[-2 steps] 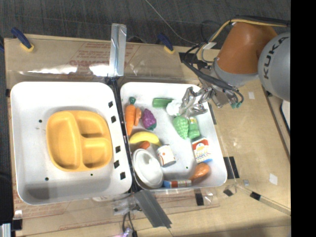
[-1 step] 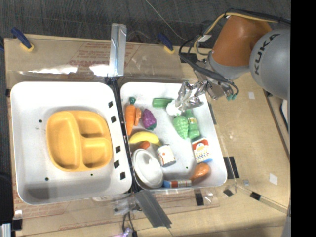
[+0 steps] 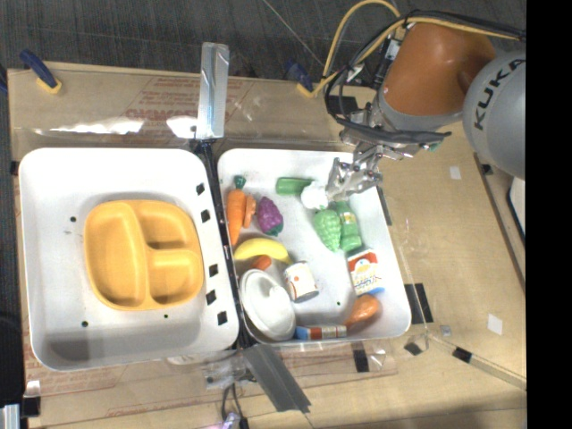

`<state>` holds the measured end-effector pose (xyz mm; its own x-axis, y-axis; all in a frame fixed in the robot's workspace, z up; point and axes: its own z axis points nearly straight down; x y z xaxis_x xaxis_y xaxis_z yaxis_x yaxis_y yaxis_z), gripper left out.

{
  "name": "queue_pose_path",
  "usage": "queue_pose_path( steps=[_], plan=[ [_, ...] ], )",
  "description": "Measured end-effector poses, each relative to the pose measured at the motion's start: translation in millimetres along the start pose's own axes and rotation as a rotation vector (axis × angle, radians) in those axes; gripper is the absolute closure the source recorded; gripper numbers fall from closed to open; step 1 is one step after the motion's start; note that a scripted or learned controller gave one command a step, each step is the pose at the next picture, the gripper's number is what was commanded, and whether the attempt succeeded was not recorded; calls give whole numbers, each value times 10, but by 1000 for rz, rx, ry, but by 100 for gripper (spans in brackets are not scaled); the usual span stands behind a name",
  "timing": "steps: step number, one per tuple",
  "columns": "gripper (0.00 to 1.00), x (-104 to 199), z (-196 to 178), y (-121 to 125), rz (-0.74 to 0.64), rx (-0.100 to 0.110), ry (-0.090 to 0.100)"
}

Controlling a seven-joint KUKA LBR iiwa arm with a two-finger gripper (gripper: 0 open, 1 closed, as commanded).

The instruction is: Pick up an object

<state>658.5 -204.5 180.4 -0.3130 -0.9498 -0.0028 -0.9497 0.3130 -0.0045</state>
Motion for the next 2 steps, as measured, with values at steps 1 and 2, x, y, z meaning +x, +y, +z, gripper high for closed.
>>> queue_pose_path(
  steps=[1,2],
  plan=[
    [100,81,-386,120,-443,1,0],
    [100,74,-484,115,-443,4,-2]
  ],
)
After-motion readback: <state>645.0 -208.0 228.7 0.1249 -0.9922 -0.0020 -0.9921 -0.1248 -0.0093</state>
